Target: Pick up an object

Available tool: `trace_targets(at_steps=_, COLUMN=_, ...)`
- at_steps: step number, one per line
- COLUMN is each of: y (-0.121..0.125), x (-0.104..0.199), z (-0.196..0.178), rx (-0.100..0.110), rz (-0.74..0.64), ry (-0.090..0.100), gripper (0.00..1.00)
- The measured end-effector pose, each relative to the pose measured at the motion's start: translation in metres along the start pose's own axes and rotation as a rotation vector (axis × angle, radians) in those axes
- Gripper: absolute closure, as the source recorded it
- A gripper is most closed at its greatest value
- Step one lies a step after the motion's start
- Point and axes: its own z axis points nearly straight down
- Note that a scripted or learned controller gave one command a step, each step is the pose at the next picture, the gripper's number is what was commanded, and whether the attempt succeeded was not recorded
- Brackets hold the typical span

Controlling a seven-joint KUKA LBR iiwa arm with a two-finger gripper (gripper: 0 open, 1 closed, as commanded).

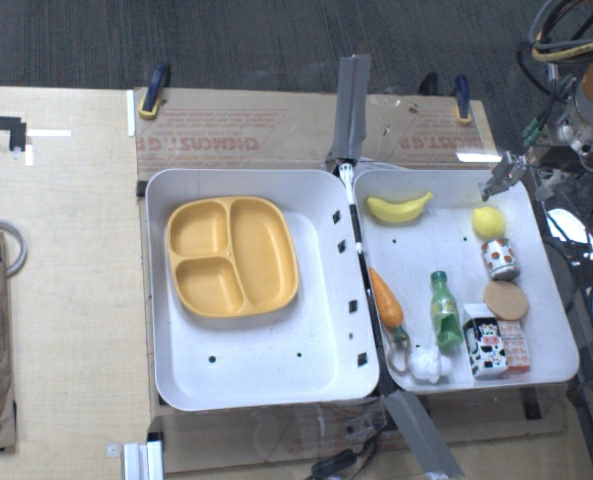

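The right bin (pixel 431 250) holds a banana (pixel 398 207), a lemon (pixel 489 222), a small printed can (pixel 499 259), a round brown disc (pixel 506 300), a green bottle (pixel 443 311), a carrot (pixel 386 299), a cow-print carton (pixel 487 346) and a white lump (pixel 428 365). My gripper (pixel 503 175) hangs over the bin's far right corner, just beyond the lemon and apart from it. Nothing shows in its grasp. The left bin (pixel 276 358) holds a yellow divided plate (pixel 233 256).
A pinkish box (pixel 518 346) lies beside the carton. A grey divider post (pixel 352 108) rises between the bins at the back. Cardboard (pixel 246 128) with blue clamps lies behind them. Cables and arm hardware (pixel 566 48) crowd the right side.
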Motion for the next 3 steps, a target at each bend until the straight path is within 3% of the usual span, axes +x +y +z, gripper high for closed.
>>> trace_targets(at_steps=1, y=-0.075, x=0.022, z=0.066, rx=0.002, rz=0.097, ry=0.0, gripper=0.0)
trace_targets(at_steps=2, y=-0.1, x=0.073, z=0.164, rx=0.0, rz=0.015, ry=0.0, gripper=0.0)
trace_targets(at_steps=3, y=-0.1, x=0.072, z=0.155, rx=-0.001, rz=0.02, ry=-0.001, gripper=1.0)
